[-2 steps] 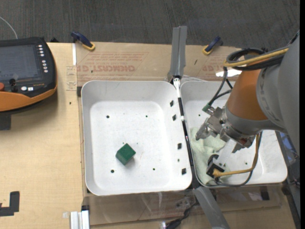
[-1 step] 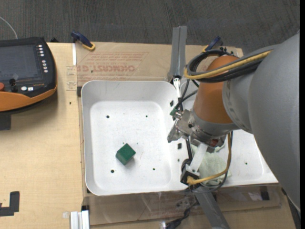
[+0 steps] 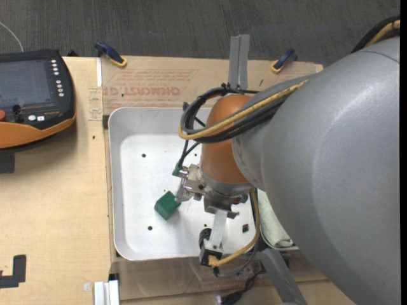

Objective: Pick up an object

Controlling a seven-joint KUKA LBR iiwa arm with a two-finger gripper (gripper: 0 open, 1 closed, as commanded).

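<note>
Hovering my pincer (image 3: 191, 192) over the green block (image 3: 166, 206) in the white bin (image 3: 127, 170); can't tell its state. Next: descend, centred.

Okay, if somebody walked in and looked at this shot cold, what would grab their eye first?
The huge grey robot arm with its orange band fills the right side, reaching down into the shallow white plastic bin. Next comes the small green block lying on the bin floor, just left of the arm's wrist. At far left, an orange-and-grey control pendant rests on the bench.
</note>
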